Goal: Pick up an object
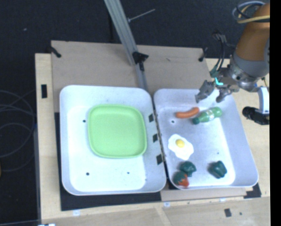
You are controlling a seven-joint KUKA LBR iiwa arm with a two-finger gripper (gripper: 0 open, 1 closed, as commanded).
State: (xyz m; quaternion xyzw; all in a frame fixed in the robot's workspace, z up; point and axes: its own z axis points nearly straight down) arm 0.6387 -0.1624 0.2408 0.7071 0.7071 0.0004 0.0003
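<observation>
My gripper (211, 95) hangs over the far right part of the right bin (239, 135), fingers spread open with nothing between them. Just below it lie an orange sausage (186, 112) and a green bottle (207, 116), side by side. A fried egg (180, 145) sits near the bin's left wall. Toward the front lie a green pepper with a red piece (184, 172) and another dark green vegetable (218, 169).
The left bin (72, 126) holds a light green square plate (117, 130). A grey metal pole (124, 29) slants from the top down to the gap between the bins. Black clips line the divider between the bins.
</observation>
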